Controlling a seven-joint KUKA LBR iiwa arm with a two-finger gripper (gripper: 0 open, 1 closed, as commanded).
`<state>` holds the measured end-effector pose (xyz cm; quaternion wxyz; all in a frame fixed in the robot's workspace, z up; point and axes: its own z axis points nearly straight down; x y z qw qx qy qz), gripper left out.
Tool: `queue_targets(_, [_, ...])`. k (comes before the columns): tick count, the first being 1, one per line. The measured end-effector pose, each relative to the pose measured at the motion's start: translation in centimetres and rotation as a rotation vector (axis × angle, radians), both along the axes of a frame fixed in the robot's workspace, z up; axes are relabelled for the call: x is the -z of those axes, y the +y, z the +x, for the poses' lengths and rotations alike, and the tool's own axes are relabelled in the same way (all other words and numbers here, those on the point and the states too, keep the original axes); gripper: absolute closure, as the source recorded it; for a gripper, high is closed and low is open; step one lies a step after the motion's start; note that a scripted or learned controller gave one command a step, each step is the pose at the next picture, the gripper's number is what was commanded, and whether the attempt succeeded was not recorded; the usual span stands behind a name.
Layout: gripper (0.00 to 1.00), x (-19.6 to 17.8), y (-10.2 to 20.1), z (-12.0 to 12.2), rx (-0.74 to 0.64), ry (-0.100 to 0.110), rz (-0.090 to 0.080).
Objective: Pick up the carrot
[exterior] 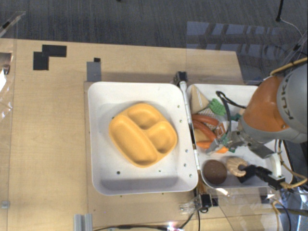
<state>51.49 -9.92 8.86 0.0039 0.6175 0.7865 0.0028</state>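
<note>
The carrot [206,145] lies in the right bin [250,88], close to that bin's left wall and about halfway up it, its right end running under the gripper [225,142]. The gripper hangs directly over that end, at or just above it; whether it is open or closed on anything cannot be told from this angle.

Nearest the camera in the same bin, a round brown piece [215,171] sits in a small metal cup at the front left corner. Just to its right is a pale beige lump [235,164]. Behind the carrot and touching or nearly touching it lies a curved reddish sausage [206,123]. Farther back there is a green item [219,107] and a pale wedge [198,99] in the far left corner.

The grey arm with its orange band [263,110] crosses the right side of this bin.

The left bin [98,129] holds a yellow divided dish [142,134], set near its middle and turned at an angle. Both bins rest on the pale wooden desk [48,143], with dark carpet [154,13] beyond its far edge.
</note>
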Motion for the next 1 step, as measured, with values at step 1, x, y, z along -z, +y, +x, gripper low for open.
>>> queue_targets(1, [1.00,-1.26,0.18,0.40,-0.004,-0.011,0.001])
